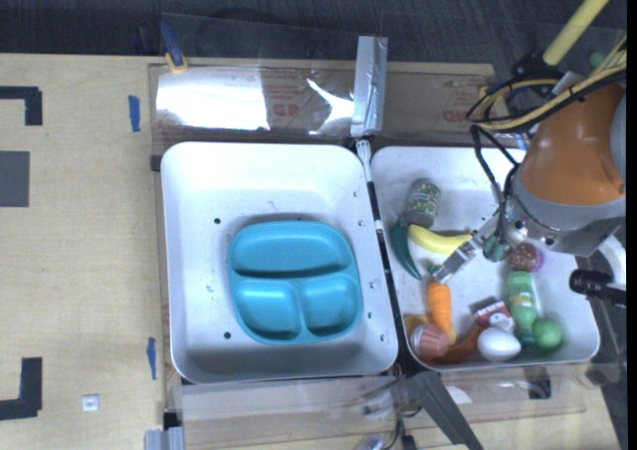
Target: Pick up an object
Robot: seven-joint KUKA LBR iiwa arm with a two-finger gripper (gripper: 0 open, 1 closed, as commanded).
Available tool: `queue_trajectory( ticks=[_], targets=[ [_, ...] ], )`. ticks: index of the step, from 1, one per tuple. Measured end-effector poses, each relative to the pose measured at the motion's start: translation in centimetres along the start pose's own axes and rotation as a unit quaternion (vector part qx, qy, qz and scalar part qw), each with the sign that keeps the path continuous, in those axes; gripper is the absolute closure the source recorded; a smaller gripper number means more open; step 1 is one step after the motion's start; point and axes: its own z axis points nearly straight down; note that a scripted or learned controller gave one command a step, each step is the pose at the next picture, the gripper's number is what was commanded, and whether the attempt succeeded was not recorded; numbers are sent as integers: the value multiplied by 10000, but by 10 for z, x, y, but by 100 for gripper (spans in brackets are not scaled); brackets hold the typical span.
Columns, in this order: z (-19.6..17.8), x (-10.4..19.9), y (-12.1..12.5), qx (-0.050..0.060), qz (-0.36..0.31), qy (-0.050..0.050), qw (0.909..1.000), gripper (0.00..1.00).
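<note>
The right bin (453, 171) holds several toy foods. A yellow banana (436, 238) lies on a teal piece (402, 247), with a green can (423, 200) behind them. An orange carrot (440, 307) stands just below the banana. My gripper (450, 267) reaches in from the right, slanting down and left, its tip between the banana's right end and the carrot's top. Nothing visibly hangs from it. The grey arm with its orange band (572, 164) covers the bin's right side.
Along the right bin's front edge lie a white egg (499, 343), a green bottle (522, 296), a green ball (546, 333), a red-and-white can (491, 314) and a purplish piece (525, 258). The left bin (199, 199) holds a blue divided tray (295, 279).
</note>
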Motion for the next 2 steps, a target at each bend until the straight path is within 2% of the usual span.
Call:
queue_trajectory(
  ticks=[1, 2],
  targets=[
    [67, 1, 0, -26, -1317, -30, 9913, 0],
    [67, 11, -18, -31, -2521, -47, 9677, 0]
  ],
)
